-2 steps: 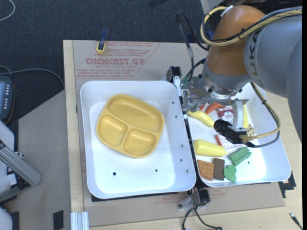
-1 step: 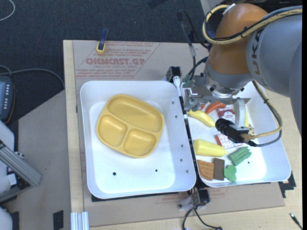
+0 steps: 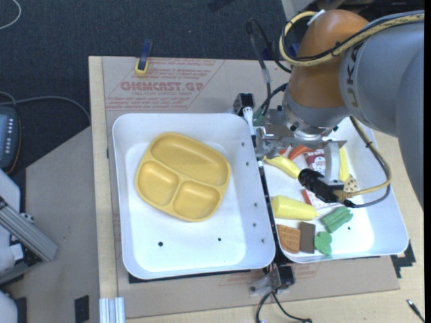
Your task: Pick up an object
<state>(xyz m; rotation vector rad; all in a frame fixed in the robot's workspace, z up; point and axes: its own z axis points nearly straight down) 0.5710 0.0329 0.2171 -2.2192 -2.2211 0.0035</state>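
Cardboard sheet (image 3: 161, 83) on the bench reads "CHEMCAST GP" in red. Left bin (image 3: 185, 258): glossy yellow three-compartment plate (image 3: 182, 175), rounded, lying flat. Right bin (image 3: 377, 237): yellow wedge (image 3: 291, 208), brown waffle-textured tile (image 3: 288, 237), green pieces (image 3: 335, 219), banana (image 3: 283, 166). Pincer (image 3: 306, 150) hangs over this bin's upper clutter; whether it is wide or narrow cannot be told.

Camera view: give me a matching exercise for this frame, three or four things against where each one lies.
Things:
1. yellow divided plate
2. brown waffle piece
3. yellow clamp
4. banana

Places:
A. on the board beyond the bins
B. in the left bin
C. near corner of the right bin
D. right bin, just below the arm's wrist

Pairs: 1-B, 2-C, 3-A, 4-D
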